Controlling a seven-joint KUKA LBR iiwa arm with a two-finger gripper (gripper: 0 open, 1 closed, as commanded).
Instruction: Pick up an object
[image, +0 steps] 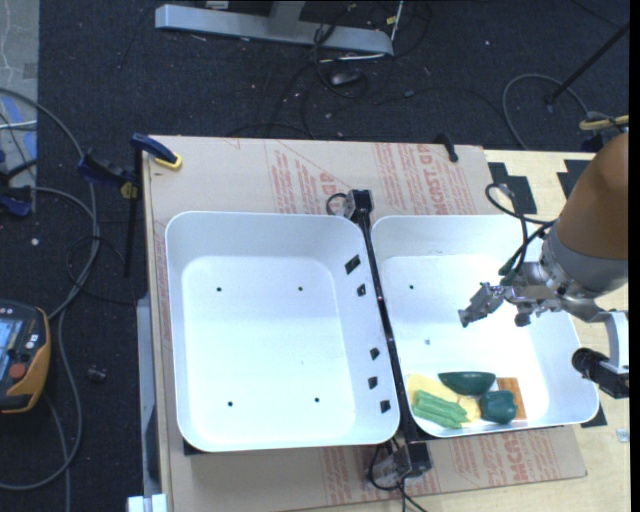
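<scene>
**Mia:** Over the right bin (560, 405), near its middle, hangs the tool (497, 303). See it? It sticks out from the grey arm (590, 240) that comes in from the right.

**Ben:** Yes. Is it holding anything?

**Mia:** No. I see nothing in it. It looks small and dark from up here, so I cannot tell if its two tips are apart or together.

**Ben:** Where are the things to pick up?

**Mia:** All at the near end of the right bin, bunched up close. A light green ridged piece (438, 409) lies to the left on a pale yellow thing (426, 386). A dark green bowl shape (467, 381) sits in the middle. A blue-green lump (498, 406) is on the right, touching an orange piece (511, 387).

**Ben:** Why are they all in that corner?

**Mia:** I think they got dropped or pushed there. The bin wall stops them going further.

**Ben:** So the tool is not at them yet?

**Mia:** Right. It is farther back than the pile. I think it must come nearer and go down. Packed things are hard to grab one at a time.

**Ben:** And the left bin (195, 245)?

**Mia:** White, on the same bench (290, 170).
</scene>
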